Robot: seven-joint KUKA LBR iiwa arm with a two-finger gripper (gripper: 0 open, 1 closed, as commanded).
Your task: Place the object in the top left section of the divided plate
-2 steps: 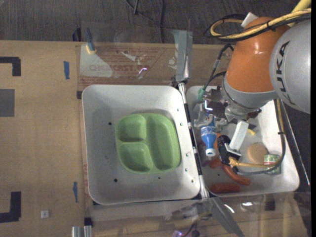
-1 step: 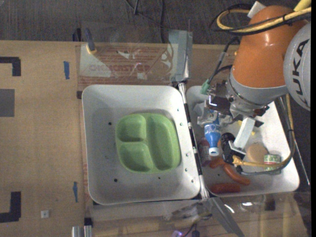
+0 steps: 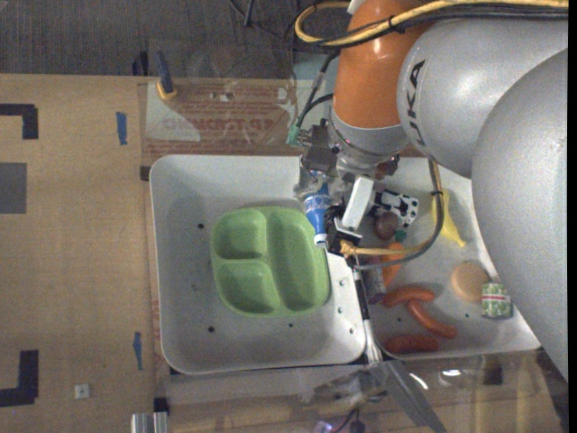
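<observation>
The claw [image 3: 317,216] sits at frame centre, above the right edge of the green plate [image 3: 269,261] in the left bin [image 3: 180,269], and grips a blue can [image 3: 316,215] btw its fingers. Sausages [image 3: 410,296] lie in the right bin [image 3: 505,336].
</observation>
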